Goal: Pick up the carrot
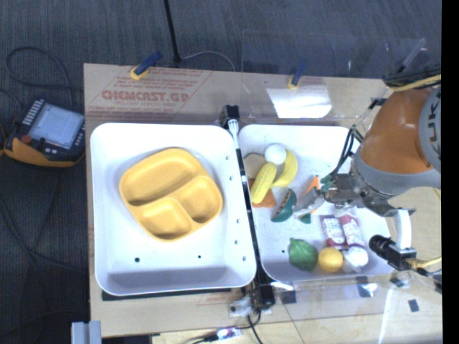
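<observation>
A small orange carrot (313, 185) lies in the right bin (301, 131), near its middle, and only a short sliver of it shows. My gripper (314, 205) hangs low over the bin just below and beside that sliver, at the end of the grey and orange arm (398, 145) reaching in from the right. Whether it touches the carrot cannot be made out. Another orange piece (264, 199) peeks out under the corn cob (262, 181) to the left.
Crowding the right bin are a white ball (275, 153), a banana (289, 169), a dark green piece (284, 206), a red-and-white packet (340, 229), a green pepper (303, 254) and a lemon (330, 259). The left bin (115, 264) holds a yellow divided plate (171, 192).
</observation>
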`<state>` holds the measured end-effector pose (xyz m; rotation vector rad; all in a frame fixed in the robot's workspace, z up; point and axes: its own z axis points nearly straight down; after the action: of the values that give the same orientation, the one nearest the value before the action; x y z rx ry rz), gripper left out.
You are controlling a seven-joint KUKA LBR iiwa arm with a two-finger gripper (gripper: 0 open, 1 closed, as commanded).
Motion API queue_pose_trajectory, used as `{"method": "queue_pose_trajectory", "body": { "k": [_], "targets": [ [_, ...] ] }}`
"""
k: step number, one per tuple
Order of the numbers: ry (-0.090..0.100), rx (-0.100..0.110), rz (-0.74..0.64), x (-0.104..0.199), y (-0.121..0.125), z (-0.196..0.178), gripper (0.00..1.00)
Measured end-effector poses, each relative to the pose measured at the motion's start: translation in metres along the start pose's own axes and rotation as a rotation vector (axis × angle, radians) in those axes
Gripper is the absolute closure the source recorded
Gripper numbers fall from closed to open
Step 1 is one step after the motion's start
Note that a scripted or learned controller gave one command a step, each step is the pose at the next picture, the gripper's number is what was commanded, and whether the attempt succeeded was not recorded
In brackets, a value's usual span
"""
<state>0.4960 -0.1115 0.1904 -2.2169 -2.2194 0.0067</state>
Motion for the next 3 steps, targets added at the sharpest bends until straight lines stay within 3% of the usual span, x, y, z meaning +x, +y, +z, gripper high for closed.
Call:
{"method": "queue_pose_trajectory", "body": {
  "k": [1, 2, 3],
  "targets": [
    [0.000, -0.001, 0.131, -0.050, 0.046, 0.028, 0.00],
    [-0.001, -0.006, 0.239, -0.032, 0.069, 0.103, 0.00],
    [-0.002, -0.010, 0.238, -0.032, 0.071, 0.095, 1.00]
  ]
}}
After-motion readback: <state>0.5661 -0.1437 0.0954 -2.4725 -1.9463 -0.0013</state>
